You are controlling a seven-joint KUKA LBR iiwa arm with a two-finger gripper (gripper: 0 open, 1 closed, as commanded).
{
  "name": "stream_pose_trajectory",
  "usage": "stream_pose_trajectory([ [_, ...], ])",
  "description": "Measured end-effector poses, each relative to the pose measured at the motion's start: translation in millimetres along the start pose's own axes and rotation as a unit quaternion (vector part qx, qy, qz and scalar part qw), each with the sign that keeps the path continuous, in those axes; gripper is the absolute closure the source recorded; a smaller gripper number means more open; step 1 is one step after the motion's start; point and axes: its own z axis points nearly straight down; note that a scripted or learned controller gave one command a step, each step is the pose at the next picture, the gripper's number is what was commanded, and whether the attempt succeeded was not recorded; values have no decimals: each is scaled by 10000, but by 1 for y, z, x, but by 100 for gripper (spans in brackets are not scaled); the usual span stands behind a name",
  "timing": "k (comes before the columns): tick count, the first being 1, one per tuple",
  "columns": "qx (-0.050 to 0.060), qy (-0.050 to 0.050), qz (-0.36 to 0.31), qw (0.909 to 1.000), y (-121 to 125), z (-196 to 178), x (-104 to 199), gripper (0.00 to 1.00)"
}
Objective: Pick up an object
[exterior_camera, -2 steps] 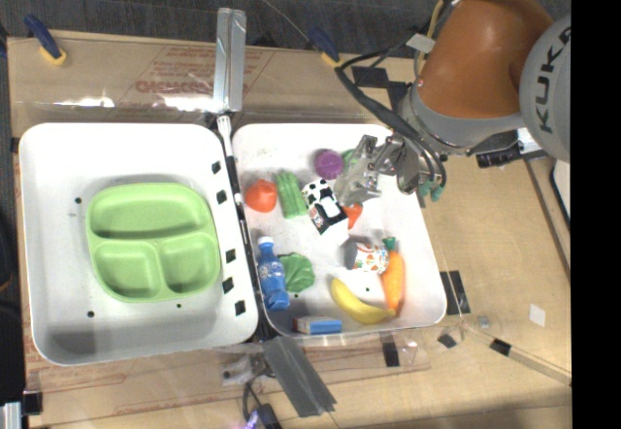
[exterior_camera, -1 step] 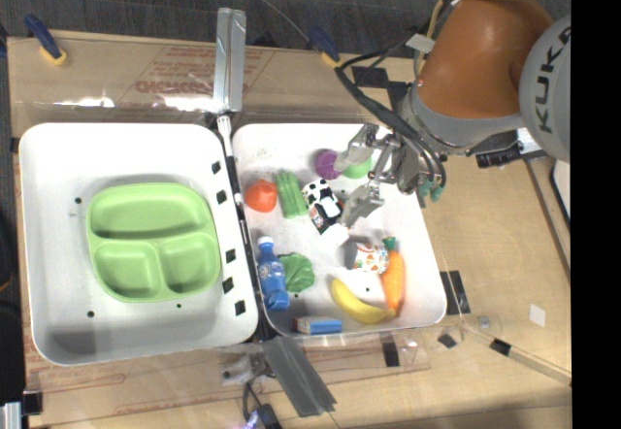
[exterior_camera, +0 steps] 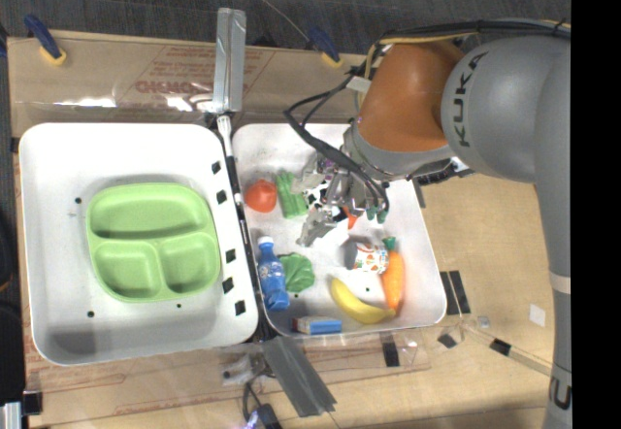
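Gripper: over right bin, above toys | grip state: cannot tell | tomato, banana lying loose

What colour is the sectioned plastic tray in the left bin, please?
Light green, clearest in the camera view.

The arm is a thick, rounded grey casting with "KUKA" lettered in dark capitals along its curved shell. Above the wrist sits a broad, glossy orange band, bulging like a dome. Black cables loop out from beneath it and trail to the side. The tool below is a cluster of dark and metallic parts, with small silvery pieces catching the light.
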Motion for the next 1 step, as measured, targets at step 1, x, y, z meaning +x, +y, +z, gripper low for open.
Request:
stream_pose_trajectory([
  [1, 5, -29, -62, 10000, -37, 57, 55, 0],
])
